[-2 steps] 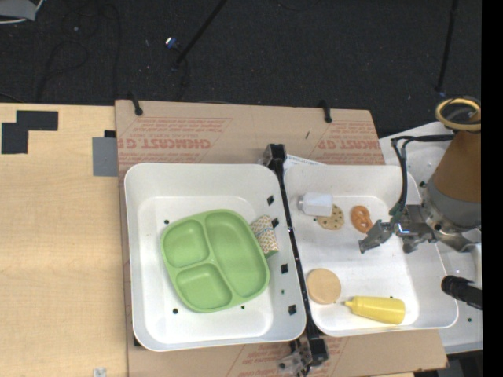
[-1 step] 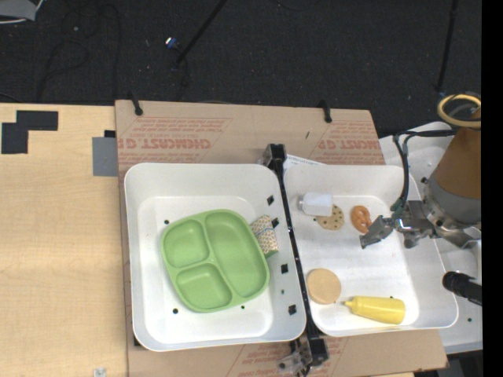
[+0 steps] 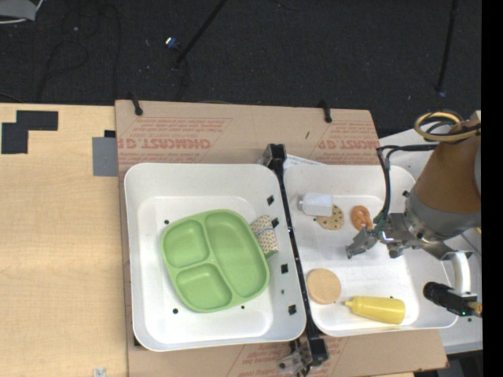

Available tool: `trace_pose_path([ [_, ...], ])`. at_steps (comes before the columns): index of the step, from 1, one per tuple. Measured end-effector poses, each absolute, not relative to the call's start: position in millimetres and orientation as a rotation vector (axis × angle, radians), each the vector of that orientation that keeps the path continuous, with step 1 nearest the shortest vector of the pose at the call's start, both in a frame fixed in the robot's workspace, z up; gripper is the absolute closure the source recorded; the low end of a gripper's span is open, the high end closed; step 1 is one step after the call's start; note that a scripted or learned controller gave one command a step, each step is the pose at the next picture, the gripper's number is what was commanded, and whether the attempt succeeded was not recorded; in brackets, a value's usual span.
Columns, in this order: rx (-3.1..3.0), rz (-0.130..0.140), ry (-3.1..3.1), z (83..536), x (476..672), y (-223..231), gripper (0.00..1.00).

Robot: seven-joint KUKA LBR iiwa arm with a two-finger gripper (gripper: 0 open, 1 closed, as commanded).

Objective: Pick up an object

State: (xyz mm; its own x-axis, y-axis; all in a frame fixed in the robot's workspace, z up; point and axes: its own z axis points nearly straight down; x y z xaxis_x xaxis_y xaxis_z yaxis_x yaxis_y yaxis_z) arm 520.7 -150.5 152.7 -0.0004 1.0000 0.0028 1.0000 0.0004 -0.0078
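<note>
Over the right bin (image 3: 397, 187) hangs the pincer (image 3: 363, 244), one dark two-finger tool at the end of the grey arm (image 3: 444, 191) that comes in from the right; whether its fingers are spread or closed I cannot tell, and nothing is seen between them. Just beside its tip lies one small orange object (image 3: 361, 216) with a rounded, slightly shiny body. Near that, to the left, are one brown speckled cookie (image 3: 332, 217), flat and round, and one white cap-like piece (image 3: 317, 204), smooth and short. Lower in the same bin lie one pale tan disc (image 3: 323, 286), flat and matte, and one yellow bottle (image 3: 377, 309) on its side, of smooth plastic with a pointed end toward the disc. These five things are apart from each other. Two shallow white bins stand side by side on the worktop (image 3: 55, 234). On the floor of the left bin (image 3: 145, 210) lies one green plate (image 3: 214, 260) with three compartments, of matte plastic with rounded corners, and touching its right edge is one small patterned piece (image 3: 266, 235) in beige and white.
</note>
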Motion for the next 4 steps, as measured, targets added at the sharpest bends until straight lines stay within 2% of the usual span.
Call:
trace_pose_path([
  [1, -2.215, 0.006, -2.215, 104, 512.8, -143, 0.00],
  [2, -2.220, 0.003, -2.218, 87, 512.5, -142, 0.00],
  [3, -2.224, 0.001, -2.214, 98, 513.1, -143, 1.00],
  [4, -2.227, 0.000, -2.216, 142, 508.4, -146, 1.00],
])
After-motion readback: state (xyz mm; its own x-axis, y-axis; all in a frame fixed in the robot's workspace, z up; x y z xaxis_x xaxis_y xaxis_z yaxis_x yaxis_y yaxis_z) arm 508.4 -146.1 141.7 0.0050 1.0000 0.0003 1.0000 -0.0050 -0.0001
